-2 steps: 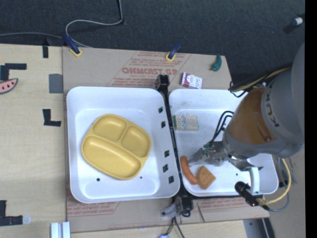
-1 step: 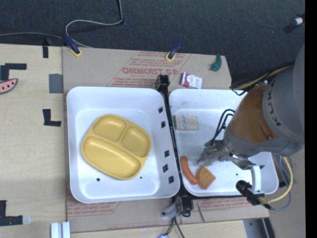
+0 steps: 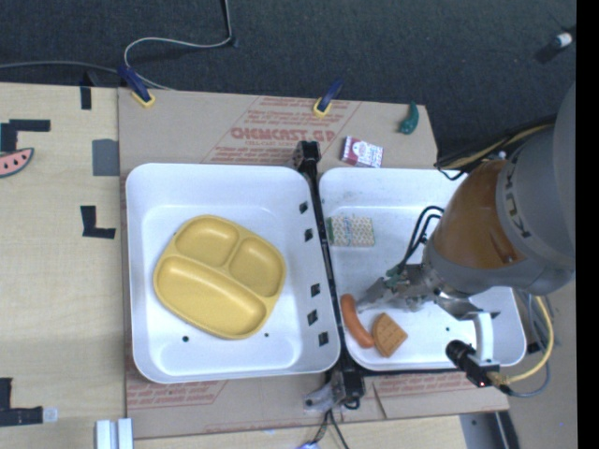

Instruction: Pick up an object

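**Gripper low in the right bin, near the sausage and cracker**

Two white bins sit side by side on a cardboard sheet. The left bin [image 3: 150,195] holds a yellow tray [image 3: 220,276] with three compartments, lying flat near the bin's middle.

The right bin [image 3: 393,187] holds three small things. A sausage [image 3: 355,321], orange-red, lies near the bin's left wall toward the front. Just beside it, to the right, lies a tan cracker [image 3: 389,334], a square set cornerwise; whether the two touch I cannot tell. A pale patterned packet [image 3: 352,230] lies farther back in the same bin, well apart from them.

The arm [image 3: 496,223] reaches in from the right, its orange band over the right bin. The gripper [image 3: 379,292] points left, low over the bin floor, its tip just above and right of the sausage's upper end and behind the cracker. Nothing shows between its fingers. Whether they are spread or closed cannot be told from this slant.

Behind the bins, on the cardboard, rests a small red-and-white pack [image 3: 360,152]. Two yellow clips [image 3: 328,104] grip the cardboard's back edge.
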You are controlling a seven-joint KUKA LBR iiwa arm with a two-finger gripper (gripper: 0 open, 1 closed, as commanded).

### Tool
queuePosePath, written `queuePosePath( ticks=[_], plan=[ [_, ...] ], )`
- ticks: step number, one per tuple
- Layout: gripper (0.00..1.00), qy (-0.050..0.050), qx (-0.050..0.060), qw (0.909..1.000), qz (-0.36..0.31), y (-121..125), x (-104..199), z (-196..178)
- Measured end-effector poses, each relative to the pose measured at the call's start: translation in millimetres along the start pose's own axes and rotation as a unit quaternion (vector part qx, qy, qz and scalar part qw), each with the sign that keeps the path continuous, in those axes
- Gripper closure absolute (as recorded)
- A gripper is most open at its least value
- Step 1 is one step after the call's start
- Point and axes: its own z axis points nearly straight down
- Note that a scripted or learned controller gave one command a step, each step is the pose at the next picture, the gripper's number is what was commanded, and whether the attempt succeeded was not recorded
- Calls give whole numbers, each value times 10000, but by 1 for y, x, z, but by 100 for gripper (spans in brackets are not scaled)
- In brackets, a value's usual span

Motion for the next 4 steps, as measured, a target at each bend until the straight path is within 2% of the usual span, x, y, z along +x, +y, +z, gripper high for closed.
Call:
queuePosePath(
  ticks=[1, 2, 3, 4],
  plan=[
    [100, 10, 6, 10000, -7, 0, 1, -9],
    [0, 9, 6, 10000, -7, 0, 1, -9],
    [0, -14, 7, 10000, 6, -1, -1, 19],
    [100, -11, 4, 10000, 4, -1, -1, 9]
  ],
)
